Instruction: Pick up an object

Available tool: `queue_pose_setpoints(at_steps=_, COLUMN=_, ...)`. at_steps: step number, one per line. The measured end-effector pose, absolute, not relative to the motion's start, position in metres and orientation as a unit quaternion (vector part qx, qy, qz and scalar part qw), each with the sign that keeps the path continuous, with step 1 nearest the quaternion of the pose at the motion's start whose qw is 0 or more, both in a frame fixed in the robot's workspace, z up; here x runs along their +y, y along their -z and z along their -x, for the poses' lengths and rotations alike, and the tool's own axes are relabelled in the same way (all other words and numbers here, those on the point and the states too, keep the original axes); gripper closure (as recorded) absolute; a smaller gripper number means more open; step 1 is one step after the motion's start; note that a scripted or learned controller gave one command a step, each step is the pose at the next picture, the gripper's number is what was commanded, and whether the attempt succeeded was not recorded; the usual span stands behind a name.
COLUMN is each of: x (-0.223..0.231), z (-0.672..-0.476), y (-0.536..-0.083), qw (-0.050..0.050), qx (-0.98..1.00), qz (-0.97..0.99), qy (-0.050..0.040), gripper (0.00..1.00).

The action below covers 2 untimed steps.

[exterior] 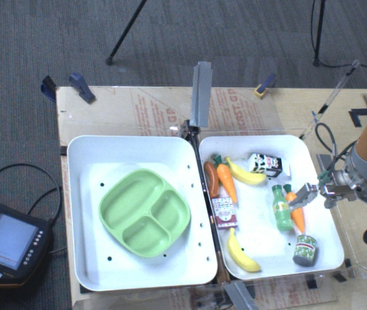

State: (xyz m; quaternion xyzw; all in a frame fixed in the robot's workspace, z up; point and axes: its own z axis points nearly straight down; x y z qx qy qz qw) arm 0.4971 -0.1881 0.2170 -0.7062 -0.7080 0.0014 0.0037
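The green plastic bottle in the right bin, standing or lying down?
Lying down: the green plastic bottle shows its full length along the bin floor.

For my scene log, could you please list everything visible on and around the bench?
Bins: two, white, side by side on the bench.
Divided plate: one, green, left bin.
Bananas: two, yellow, right bin, one near the back, one at the front.
Carrots: two, orange, right bin.
Bottle: one, green, right bin.
Small carton: one, black and white, right bin's back.
Jar: one, grey-green, right bin's front corner.
Pendant: one, dark, floor at left.
Pincer: one, grey, over the right bin.
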Motion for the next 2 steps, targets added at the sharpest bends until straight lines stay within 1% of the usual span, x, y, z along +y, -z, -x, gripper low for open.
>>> queue_pose_setpoints(at_steps=1, x=-0.208, z=-0.529, y=-0.085, qw=0.005, qx=-0.713, qz=0.701, qy=0.0011, gripper=0.0)
queue_pose_setpoints(at_steps=2, x=-0.212, z=-0.529, y=-0.095, qw=0.005, qx=-0.71, qz=0.704, qy=0.0006, gripper=1.0)
